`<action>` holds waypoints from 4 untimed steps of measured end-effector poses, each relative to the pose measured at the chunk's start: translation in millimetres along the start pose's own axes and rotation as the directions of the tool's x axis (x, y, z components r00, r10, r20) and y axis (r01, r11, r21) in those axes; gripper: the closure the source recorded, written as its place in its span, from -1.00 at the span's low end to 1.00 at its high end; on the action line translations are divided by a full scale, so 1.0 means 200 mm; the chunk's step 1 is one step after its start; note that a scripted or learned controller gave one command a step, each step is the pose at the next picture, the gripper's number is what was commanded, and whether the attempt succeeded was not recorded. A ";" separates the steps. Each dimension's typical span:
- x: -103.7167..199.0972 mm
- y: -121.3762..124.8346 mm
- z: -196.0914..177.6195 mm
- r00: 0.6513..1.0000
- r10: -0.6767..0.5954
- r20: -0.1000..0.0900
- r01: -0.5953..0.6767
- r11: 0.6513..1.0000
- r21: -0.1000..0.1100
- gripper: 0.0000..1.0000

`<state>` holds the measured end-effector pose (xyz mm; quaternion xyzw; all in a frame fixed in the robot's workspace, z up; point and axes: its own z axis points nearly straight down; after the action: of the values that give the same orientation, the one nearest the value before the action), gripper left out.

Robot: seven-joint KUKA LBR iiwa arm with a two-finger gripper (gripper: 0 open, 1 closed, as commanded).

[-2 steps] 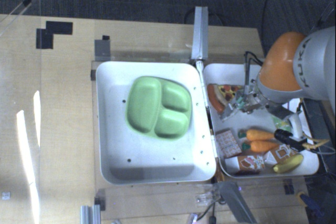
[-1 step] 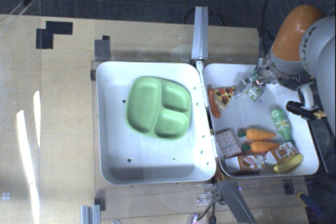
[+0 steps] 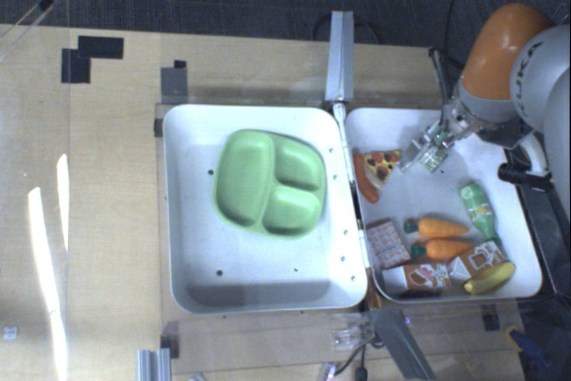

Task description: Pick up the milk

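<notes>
The milk (image 3: 478, 259) is a small white and brown carton lying on its side near the front right corner of the right bin (image 3: 522, 192). A banana (image 3: 489, 279) touches its front side and a carrot (image 3: 445, 248) lies at its left. My gripper (image 3: 422, 160) hangs over the back middle of the right bin, well behind the milk and just right of a pizza slice (image 3: 376, 170). Its fingers are apart with nothing between them.
A second carrot (image 3: 441, 227), a green pouch (image 3: 477, 210), a checkered waffle (image 3: 385, 244) and a brown box (image 3: 421, 278) crowd the front of the right bin. A green divided plate (image 3: 268, 183) sits in the left bin (image 3: 192, 219).
</notes>
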<state>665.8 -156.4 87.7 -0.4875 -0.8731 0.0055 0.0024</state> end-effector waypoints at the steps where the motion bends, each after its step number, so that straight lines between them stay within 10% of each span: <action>1: 0.00 0.00 0.00 1.000 0.000 -0.001 0.000 1.000 0.000 -1.00; 2: -0.09 -0.02 0.00 0.899 0.438 -0.003 -0.438 0.899 -0.020 -1.00; 3: 0.18 -0.38 0.00 0.924 0.382 -0.003 -0.382 0.924 -0.019 -1.00; 4: -0.03 -0.14 0.00 0.978 0.208 0.001 -0.208 0.978 -0.019 -1.00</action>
<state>644.5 -176.0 87.4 -0.5761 -0.8174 -0.0019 -0.0042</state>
